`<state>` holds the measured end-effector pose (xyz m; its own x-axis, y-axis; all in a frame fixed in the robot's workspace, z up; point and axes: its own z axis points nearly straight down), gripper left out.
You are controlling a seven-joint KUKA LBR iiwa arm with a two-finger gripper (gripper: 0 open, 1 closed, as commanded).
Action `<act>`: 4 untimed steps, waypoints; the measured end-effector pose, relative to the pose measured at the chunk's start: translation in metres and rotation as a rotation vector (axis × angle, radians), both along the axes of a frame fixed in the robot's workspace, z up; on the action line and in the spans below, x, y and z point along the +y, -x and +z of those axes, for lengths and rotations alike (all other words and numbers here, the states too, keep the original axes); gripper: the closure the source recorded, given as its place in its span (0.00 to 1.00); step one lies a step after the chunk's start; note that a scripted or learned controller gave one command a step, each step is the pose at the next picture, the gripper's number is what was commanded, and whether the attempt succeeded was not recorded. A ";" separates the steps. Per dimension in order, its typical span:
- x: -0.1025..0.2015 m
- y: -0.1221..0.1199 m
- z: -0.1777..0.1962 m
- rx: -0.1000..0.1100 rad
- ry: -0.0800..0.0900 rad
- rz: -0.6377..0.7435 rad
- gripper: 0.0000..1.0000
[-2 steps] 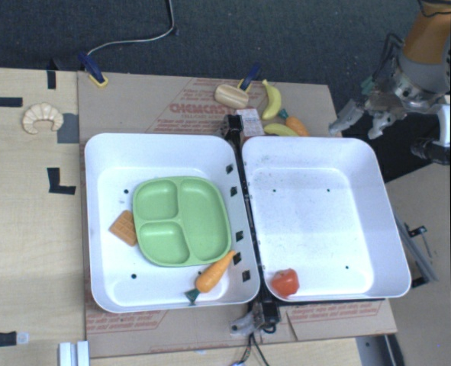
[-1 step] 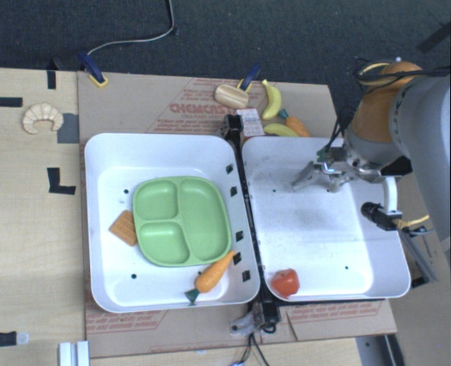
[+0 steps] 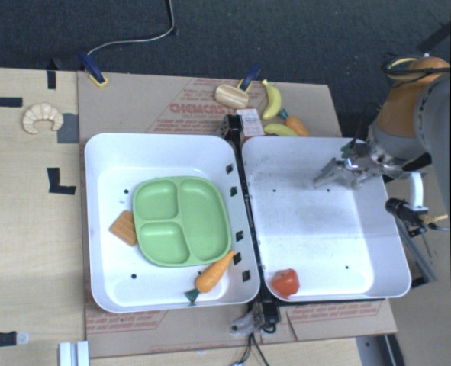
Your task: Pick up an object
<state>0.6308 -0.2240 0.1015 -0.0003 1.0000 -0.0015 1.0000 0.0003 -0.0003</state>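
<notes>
The likeliest thing to be picked is the small red tomato-like toy [image 3: 285,282] lying in the right bin [image 3: 378,280], close against that bin's near wall and toward its left corner. It is judged to be a light, hollow plastic piece, stiff enough not to crush, but rounded and smooth, so that it may roll or squirt out if it is pinched off-centre. A hold across its widest part, taken from straight above, would be the safest; the nearby wall leaves little room for a finger on that side.

The gripper [image 3: 330,175] is seen low over the far part of the same bin, reaching in from the right, with nothing held between its fingers. The fingers appear to be spread somewhat, though at this size and blur that cannot be told with certainty. The red toy lies well apart from the gripper, nearer the camera and a little to the left of it.

In the left bin [image 3: 103,204], a green divided plate [image 3: 182,221] is seen, with an orange carrot toy [image 3: 214,274] at its near edge and a tan cracker-like piece [image 3: 124,227] beside its left edge.
</notes>
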 end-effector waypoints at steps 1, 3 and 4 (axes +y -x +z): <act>0.046 -0.037 0.048 -0.003 -0.001 0.003 0.00; 0.122 -0.018 0.023 0.002 -0.001 0.001 0.00; 0.128 -0.015 -0.016 -0.001 0.001 0.001 0.00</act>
